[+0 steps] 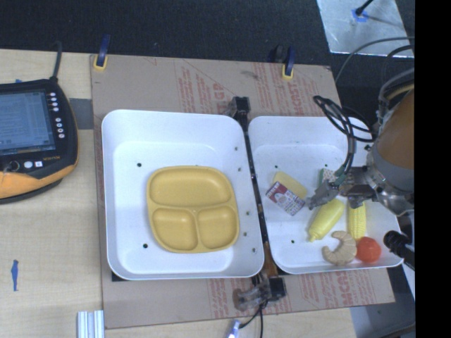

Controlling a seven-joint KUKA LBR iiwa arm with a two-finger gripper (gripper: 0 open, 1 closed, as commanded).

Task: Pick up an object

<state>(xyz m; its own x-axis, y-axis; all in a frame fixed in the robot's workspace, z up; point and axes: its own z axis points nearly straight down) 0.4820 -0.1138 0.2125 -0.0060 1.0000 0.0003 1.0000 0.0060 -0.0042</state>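
Partly cut off at right, gripper (328, 191) low in right bin (296, 136), just above yellow bottle (324, 220); open or closed, cannot tell.

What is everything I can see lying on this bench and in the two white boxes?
Left bin: one, white, left half of the brown board.
Divided plate: one, yellow, inside the left bin.
Right bin: one, white, beside the left bin.
Small packet: one, red and white with a yellow edge, right bin.
Yellow bottle: one, right bin.
Corn cob: one, yellow, right bin.
Tan piece: one, curved, right bin's near edge.
Tomato: one, red, beside the tan piece.
Handheld screen: one, orange and black, far left.
Clamps: two, blue, board's far edge.
Gripper: one, dark, over the right bin.
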